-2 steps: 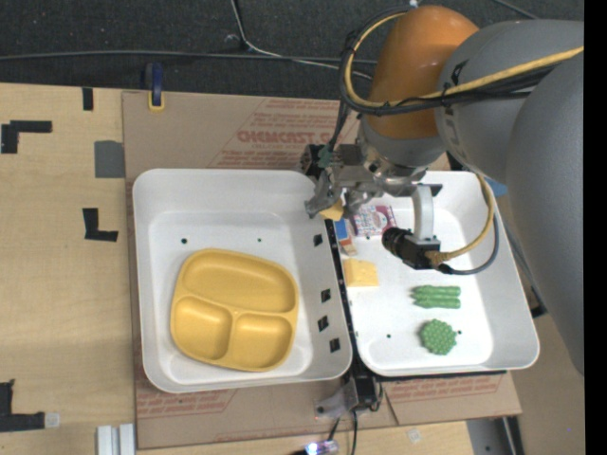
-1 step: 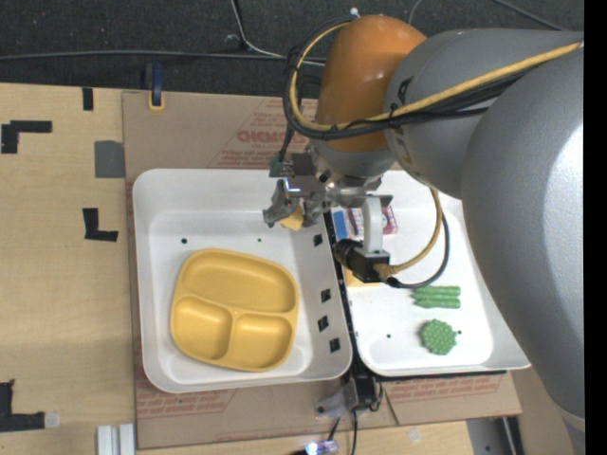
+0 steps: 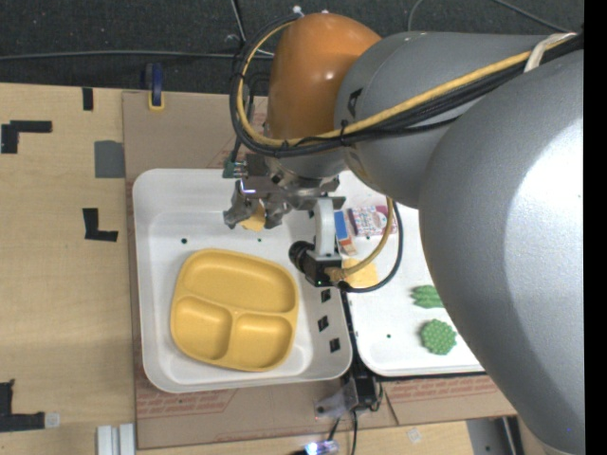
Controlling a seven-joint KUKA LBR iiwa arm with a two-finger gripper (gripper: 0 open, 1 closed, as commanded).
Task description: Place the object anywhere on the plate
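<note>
Above left bin (image 3: 156, 254), end effector (image 3: 248, 214) on yellow object (image 3: 252, 222)

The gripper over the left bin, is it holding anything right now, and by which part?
Cannot be told. A small yellow object shows right under the gripper, above the yellow plate, but the arm hides whether it is gripped.

plate (image 3: 234, 308) in left bin (image 3: 156, 254)

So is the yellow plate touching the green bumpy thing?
Apart. The camera view shows the yellow plate in the left bin and the green bumpy thing in the right bin, with both bin rims between them.
</note>
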